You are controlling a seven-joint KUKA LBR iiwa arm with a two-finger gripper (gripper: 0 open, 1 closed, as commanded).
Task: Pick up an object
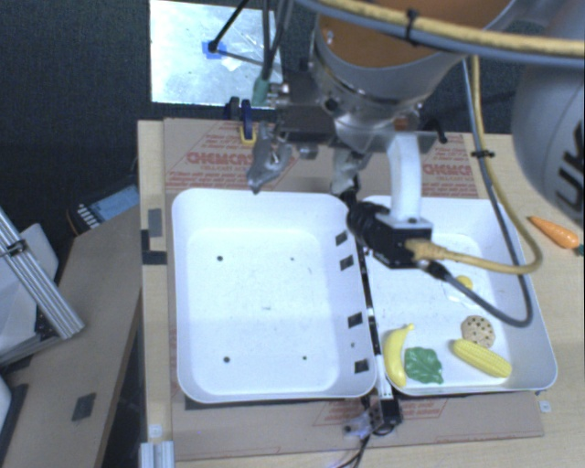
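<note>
Two shallow white plastic bins sit side by side on a cardboard-covered bench (462,169). The left bin (265,292) lies directly below and in front of the gripper; the right bin (521,320) lies to the gripper's right, across the black-clipped seam where the bins meet.

Four small toy objects lie in the right bin's near corner, all well forward and to the right of the gripper: one curved yellow plastic banana (396,352), one green leafy piece (423,365) touching the banana, one yellow corn cob (481,357), and one round tan biscuit (476,329) just behind the corn. One orange carrot-shaped piece (555,231) rests outside the bins, far right on the bench.

Red lettering on the cardboard behind the bins reads roughly "CHEMCRO" — the rest is covered or blurred.

The grey arm with its orange band (402,27) reaches in from above right. Its metal two-finger gripper (266,169) hangs over the left bin's far rim, pointing down — whether its fingers are apart or together I cannot tell. A thick yellow cable (484,265) loops from the wrist.
</note>
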